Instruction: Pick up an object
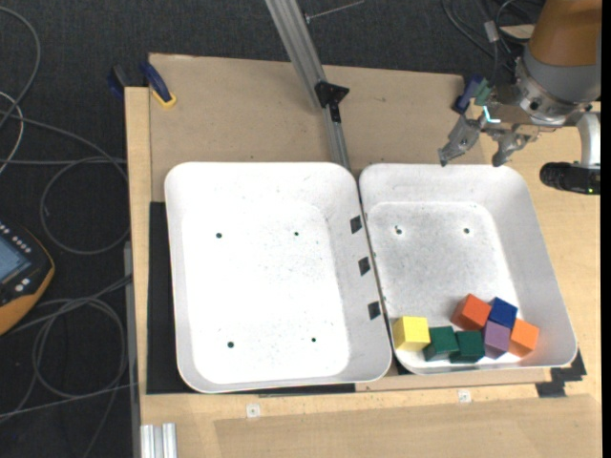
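The arm reaches in from the upper right, its gripper [474,153] hanging above the far rim of the right bin [544,246], fingers spread apart and seemingly empty. The coloured blocks [468,332] huddle in that bin's near corner.

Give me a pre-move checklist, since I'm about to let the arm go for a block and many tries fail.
1. Gripper open, nothing between its fingers: ok.
2. Gripper over the blocks: not ok; it hangs at the far rim of the right bin.
3. Blocks within the bin: ok, all clustered in its near corner.
4. Yellow block free to grasp: ok, slightly apart at the cluster's left.
5. Purple block free to grasp: not ok, hemmed by neighbours.
6. Room for fingers against the bin wall: cannot tell.
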Robot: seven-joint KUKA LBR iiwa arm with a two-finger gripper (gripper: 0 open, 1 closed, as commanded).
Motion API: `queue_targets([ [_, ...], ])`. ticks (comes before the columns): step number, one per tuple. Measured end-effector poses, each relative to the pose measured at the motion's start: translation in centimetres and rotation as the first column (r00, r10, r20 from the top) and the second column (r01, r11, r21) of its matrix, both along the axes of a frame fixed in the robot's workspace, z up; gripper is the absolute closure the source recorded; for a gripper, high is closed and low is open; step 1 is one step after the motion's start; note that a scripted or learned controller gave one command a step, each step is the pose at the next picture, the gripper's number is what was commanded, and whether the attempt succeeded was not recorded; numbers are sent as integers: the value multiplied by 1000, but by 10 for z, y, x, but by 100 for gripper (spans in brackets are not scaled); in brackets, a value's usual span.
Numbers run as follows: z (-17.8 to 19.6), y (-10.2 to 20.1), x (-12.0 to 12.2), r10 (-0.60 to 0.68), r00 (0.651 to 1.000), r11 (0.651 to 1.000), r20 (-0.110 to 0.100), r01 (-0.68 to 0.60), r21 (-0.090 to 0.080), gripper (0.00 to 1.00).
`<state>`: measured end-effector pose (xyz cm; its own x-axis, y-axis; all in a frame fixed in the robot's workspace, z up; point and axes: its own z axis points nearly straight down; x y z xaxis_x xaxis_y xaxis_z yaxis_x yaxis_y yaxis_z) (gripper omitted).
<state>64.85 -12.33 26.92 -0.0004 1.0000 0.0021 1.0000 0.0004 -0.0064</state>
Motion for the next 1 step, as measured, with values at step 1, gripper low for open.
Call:
queue_targets([
  [1, 3, 0, 1, 1, 1000, 1000, 5, -1, -2, 0],
])
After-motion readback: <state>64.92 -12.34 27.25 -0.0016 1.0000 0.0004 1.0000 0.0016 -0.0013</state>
